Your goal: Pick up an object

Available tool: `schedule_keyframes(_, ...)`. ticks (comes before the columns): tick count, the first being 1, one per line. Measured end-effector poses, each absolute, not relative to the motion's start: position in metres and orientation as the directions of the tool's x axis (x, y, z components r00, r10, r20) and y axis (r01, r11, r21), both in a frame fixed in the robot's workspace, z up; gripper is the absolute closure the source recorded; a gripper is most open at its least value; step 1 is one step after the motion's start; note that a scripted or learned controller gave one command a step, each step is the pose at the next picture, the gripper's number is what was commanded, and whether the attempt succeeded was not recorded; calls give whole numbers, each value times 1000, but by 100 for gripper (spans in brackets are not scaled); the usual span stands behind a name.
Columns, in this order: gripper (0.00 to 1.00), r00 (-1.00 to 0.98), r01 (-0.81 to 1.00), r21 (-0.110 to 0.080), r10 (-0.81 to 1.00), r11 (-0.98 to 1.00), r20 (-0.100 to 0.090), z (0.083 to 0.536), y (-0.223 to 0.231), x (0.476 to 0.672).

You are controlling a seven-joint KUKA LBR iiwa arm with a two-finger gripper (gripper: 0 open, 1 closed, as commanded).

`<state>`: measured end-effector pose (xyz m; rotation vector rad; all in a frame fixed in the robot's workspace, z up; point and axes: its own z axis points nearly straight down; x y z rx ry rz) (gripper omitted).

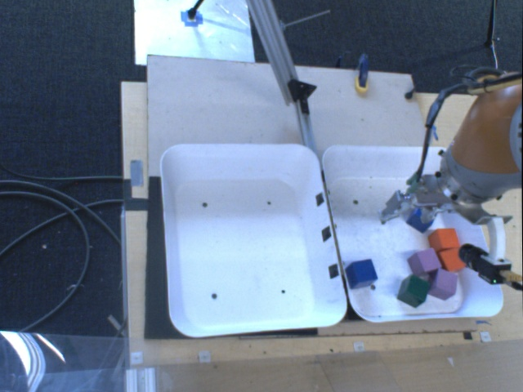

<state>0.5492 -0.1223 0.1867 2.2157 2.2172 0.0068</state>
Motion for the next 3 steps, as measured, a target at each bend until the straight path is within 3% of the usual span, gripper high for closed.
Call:
schedule_keyframes(1, 0, -13, 1000, 0, 1000, 13, 4, 190, -34, 523)
schedule_keyframes(2, 0, -1, 1000, 10, 1000, 1, -3, 236, -77, 571)
schedule_keyframes(3, 0, 5, 1000, 0, 1000, -5, -3, 238, -132, 528)
